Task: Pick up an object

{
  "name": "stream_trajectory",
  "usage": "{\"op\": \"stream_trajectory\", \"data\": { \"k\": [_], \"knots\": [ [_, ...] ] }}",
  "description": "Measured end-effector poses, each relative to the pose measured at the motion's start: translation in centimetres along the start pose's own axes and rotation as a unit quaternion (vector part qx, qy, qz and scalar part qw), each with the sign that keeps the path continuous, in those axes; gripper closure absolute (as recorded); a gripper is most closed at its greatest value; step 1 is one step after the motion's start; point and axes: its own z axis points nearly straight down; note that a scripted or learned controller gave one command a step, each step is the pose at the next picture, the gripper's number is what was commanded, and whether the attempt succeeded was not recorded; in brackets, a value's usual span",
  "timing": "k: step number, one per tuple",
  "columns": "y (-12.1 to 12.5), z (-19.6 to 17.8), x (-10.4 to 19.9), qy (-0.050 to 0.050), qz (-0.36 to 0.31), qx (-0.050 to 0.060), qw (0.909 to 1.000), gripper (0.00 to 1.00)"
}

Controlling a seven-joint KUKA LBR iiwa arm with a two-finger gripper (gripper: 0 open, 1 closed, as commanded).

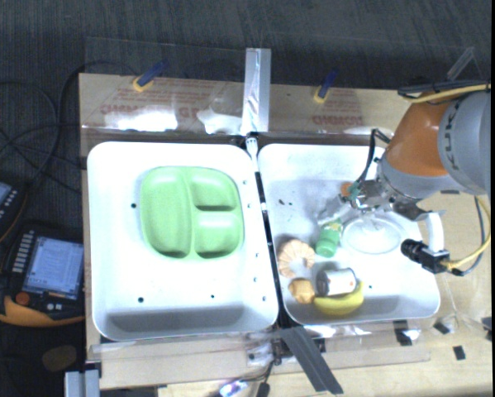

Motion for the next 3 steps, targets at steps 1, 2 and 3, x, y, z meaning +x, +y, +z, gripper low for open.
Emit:
{"op": "stream_trajectory", "data": {
  "k": [1, 2, 3],
  "knots": [
    [6.0, 0.9, 0.7, -0.003, -0.028, -0.001, 0.9996, 0.0],
    [6.1, 0.0, 0.8, -0.002, -0.028, -0.002, 0.9996, 1.0],
    [8.2, 1.6, -1.2, 0.005, -0.127, 0.017, 0.9917, 1.0]
  ]
}}
